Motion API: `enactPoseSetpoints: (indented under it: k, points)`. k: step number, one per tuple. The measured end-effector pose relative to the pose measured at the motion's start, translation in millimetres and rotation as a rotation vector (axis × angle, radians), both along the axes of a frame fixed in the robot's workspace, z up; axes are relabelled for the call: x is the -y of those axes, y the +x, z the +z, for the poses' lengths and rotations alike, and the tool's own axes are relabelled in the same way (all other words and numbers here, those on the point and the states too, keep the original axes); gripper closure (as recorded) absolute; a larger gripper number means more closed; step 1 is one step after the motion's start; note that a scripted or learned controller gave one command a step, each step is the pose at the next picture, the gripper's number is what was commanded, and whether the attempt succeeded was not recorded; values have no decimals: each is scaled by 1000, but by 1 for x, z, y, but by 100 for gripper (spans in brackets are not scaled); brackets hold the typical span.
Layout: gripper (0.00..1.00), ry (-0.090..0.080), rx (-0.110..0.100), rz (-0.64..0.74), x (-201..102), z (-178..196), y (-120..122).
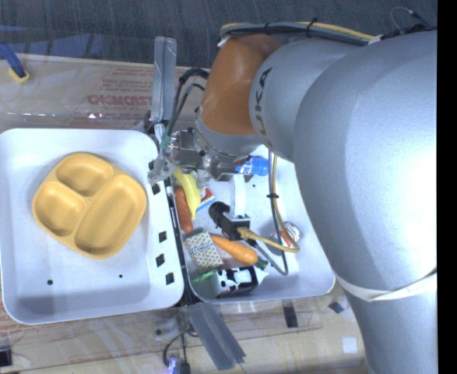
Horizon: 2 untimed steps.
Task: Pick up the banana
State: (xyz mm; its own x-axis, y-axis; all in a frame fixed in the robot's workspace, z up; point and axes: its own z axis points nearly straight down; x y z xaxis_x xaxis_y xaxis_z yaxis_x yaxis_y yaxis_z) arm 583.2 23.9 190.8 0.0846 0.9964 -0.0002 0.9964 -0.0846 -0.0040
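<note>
One banana [188, 192] against the right bin's [312, 280] left wall, gripper [174, 162] close above it.
The banana lies lengthwise along the right bin's left wall, in the bin's far half, with an orange piece [183, 209] touching its near end and a carrot [233, 248] further toward the bin's middle. It looks light and fairly stiff, probably a smooth, slightly slippery toy, and curved, so it may roll or squirt out under a pinch near the tips. The best hold is likely across its thick middle, jaws closing on the two long sides, though the bin wall leaves little room on one side. The gripper sits at the bin's far-left corner, at the banana's far end; the wrist hides its tips, so whether it is open, closed, or touching the banana cannot be told.
</note>
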Motion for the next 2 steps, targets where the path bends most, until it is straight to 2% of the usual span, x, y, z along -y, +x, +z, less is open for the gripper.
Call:
enactPoseSetpoints:
  k: [1,2]
  points:
    - [0,0,-2,29,60,0,-11]
    - [0,0,2,67,4,1,6]
